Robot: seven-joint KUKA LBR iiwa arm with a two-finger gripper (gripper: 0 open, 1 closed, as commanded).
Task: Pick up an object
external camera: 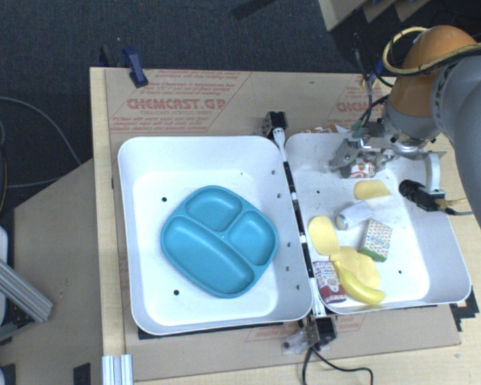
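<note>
The gripper (361, 156) hovers low at the far end of the right bin (433, 271), whether it grips anything I cannot tell, with a small red-and-white packet (359, 167) directly beneath it and a yellow piece (372, 189) just nearer the camera.

Left white bin (136, 215) on the table (104, 135), holding a blue divided plate (217, 240) near its centre, three compartments, lying flat. Cardboard sheet (184, 103) with red printed lettering under both bins. Blue clip (133, 65) at the sheet's 11 o'clock corner. Black clamp (276, 123) between the bins at 12 o'clock, another clamp (321, 331) with a cable at 6 o'clock. Dark carpet (48, 22) around the table; grey cables (32, 127) at 9 o'clock.
</note>
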